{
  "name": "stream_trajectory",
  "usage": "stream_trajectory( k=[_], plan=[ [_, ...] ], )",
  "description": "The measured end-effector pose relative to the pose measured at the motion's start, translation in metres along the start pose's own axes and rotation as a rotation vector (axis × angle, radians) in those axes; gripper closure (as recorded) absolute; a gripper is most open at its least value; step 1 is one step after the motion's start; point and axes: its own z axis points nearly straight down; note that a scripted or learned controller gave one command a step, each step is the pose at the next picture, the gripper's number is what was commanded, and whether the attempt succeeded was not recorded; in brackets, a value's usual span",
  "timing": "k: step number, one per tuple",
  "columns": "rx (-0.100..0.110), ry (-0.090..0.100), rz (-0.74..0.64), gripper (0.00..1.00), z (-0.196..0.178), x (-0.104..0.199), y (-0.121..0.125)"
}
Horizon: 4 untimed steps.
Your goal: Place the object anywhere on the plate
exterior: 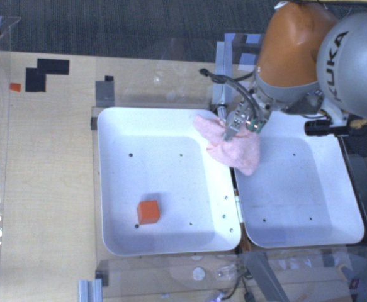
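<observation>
camera view | gripper (233,126) at upper centre, fingers clamped on pink cloth (232,146) | cloth hung draped across the seam between left bin (117,168) and right bin (315,225) | orange block (148,212) lower left, near left bin's front rim | bin floors otherwise open

Block (148,212) in left bin (170,121) — cloth (233,148) right.

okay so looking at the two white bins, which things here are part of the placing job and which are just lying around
Part of the job:
- pink cloth, draped over the divide between the bins
- pincer, right over the cloth
- No plate is visible to me.

Just lying about:
- orange block in the left bin
- right bin
- black markers and a small orange tag on the bench
</observation>
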Motion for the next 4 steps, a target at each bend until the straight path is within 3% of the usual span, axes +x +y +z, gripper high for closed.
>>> stream_trajectory(
  k=[1,2,3,4],
  plan=[
    [-0.003,-0.002,-0.398,1.0,-0.008,0.03,0.031],
    [-0.002,0.001,-0.519,1.0,0.005,0.066,0.071],
    [-0.003,0.002,-0.522,1.0,0.002,0.104,0.103],
    [-0.003,0.001,-0.521,0.0,0.002,0.103,0.103]
  ],
)
